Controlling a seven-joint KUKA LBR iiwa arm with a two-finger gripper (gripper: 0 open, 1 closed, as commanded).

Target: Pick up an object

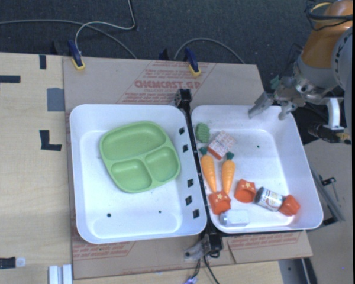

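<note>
The gripper [270, 107], fingers spread and empty over the right bin's [296, 141] far rim, would best pinch a light, rigid toy carrot [208, 171] across its narrow middle.

The setting is a robotics laboratory test cell. Evidence: a grey-and-orange industrial arm [331, 34] carries a gripper [271, 106] over a bench. Left of and below the gripper, two white bins [83, 158] sit on a cardboard sheet [160, 81] fastened with blue-and-yellow clamps [77, 58]. Loose cables [106, 25] run across the dark floor covering [225, 10] well left of and above the gripper. Black tape marks [47, 141] on the wooden benchtop [18, 176], far left of the gripper, indicate calibrated positioning.
</note>
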